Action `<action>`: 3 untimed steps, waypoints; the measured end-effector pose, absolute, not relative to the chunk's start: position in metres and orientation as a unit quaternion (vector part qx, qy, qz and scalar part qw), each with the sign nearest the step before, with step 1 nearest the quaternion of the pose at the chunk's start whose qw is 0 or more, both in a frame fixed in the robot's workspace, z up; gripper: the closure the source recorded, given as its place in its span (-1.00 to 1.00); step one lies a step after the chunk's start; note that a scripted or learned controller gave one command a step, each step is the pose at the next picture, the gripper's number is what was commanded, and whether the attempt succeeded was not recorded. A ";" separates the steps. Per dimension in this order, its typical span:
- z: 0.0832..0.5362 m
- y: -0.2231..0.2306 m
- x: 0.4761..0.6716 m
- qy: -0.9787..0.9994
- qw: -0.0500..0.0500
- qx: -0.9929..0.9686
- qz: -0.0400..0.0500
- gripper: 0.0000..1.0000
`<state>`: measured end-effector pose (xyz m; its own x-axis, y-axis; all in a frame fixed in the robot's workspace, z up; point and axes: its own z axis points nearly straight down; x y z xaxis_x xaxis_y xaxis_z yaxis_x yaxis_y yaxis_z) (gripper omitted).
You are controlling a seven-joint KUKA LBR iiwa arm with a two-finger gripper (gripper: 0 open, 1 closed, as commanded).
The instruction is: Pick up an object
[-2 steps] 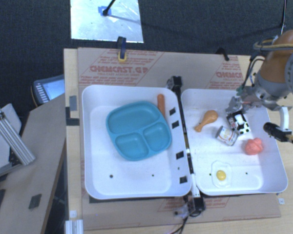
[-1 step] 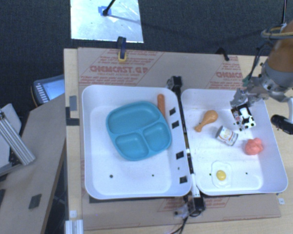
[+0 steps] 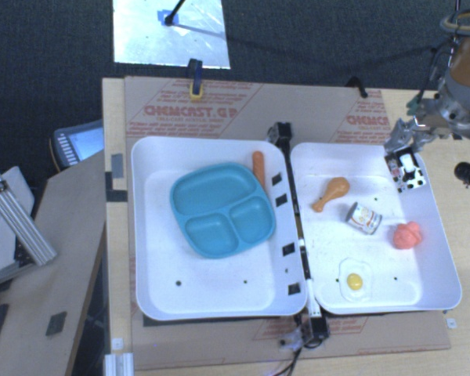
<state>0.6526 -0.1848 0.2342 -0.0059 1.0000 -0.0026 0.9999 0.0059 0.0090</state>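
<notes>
Clearly, you had the two-finger gripper (image 3: 408, 171) poised over the far right corner of the right-hand shallow white bin (image 3: 439, 245), its black-and-white fingertips pointing down near the bin's rim. You could not tell from this slanted view whether those fingers were parted or closed, and nothing showed between them. The grey arm (image 3: 460, 92) with its orange band reached in from the right above it.

Every candidate object lay in the same bin, nearer the camera than the gripper. Closest to it, down and to its left, you had the small cylindrical tin with a printed label (image 3: 364, 218), lying on its side. Further left of the gripper sat the tan plastic chicken drumstick (image 3: 331, 192). Almost straight below the gripper, near the bin's right wall, was the pink lumpy toy (image 3: 406, 236). Furthest from it, toward the near edge, lay the toy fried egg with a yellow yolk (image 3: 354, 279).

Well to the gripper's left, the other white bin (image 3: 153, 280) held a blue divided plastic plate (image 3: 222, 208), with an orange sausage-shaped toy (image 3: 258, 171) touching the plate's far rim.
</notes>
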 end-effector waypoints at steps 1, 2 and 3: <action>0.235 -0.185 0.654 0.709 0.002 0.705 0.001 1.00; 0.233 -0.121 0.645 0.711 0.000 0.703 0.001 1.00; 0.222 -0.068 0.642 0.710 -0.001 0.704 0.001 1.00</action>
